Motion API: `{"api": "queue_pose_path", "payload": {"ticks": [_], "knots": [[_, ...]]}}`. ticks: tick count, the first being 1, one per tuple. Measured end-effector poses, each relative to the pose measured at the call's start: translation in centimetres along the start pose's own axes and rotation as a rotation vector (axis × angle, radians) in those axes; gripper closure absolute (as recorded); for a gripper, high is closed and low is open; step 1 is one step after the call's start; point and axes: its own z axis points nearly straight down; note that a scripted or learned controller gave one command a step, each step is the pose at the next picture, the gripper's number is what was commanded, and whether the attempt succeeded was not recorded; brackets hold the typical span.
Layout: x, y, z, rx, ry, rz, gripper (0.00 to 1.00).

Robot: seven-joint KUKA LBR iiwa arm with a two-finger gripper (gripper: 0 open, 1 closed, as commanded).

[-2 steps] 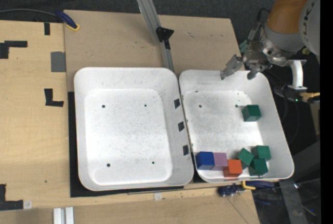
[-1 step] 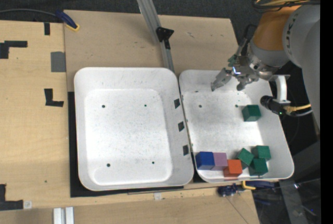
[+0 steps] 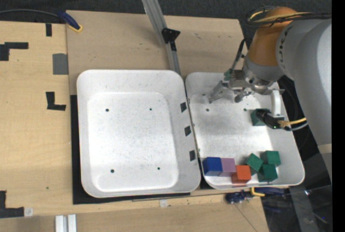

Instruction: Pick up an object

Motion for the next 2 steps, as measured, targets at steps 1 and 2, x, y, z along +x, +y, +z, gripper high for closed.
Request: {"api": "queue_pose_path", "payload": {"ticks": [1,2], "knots": [[0.0,0.2,-1.4,-0.006,0.0,-0.001,1.0],[0.2,0.0,-7.8,-0.013,-0.001,0.001,1.0]]}}
